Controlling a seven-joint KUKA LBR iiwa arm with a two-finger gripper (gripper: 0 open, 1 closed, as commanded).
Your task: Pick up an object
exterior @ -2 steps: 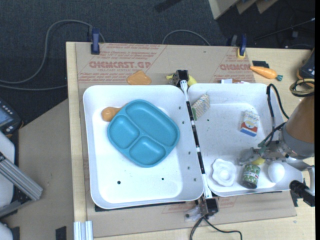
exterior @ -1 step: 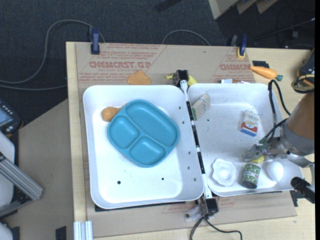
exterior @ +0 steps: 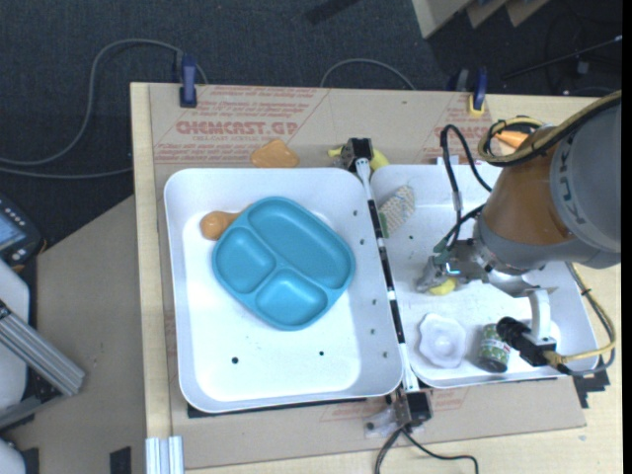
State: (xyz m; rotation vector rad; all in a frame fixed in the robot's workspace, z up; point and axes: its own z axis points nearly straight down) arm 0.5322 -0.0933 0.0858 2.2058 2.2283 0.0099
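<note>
My pincer [exterior: 437,275] sits low in the right bin [exterior: 583,309], touching a yellow object [exterior: 443,286] at its 5 o'clock; grip state indeterminable.

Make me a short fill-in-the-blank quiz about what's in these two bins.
1. The blue divided plate lies in the ____ bin.
2. The plate is divided into ____ compartments.
3. Beside the plate's upper left edge lies a small ____-coloured object.
4. The gripper is down in the ____ bin, by a yellow object.

Missing words: left; three; orange; right
</note>
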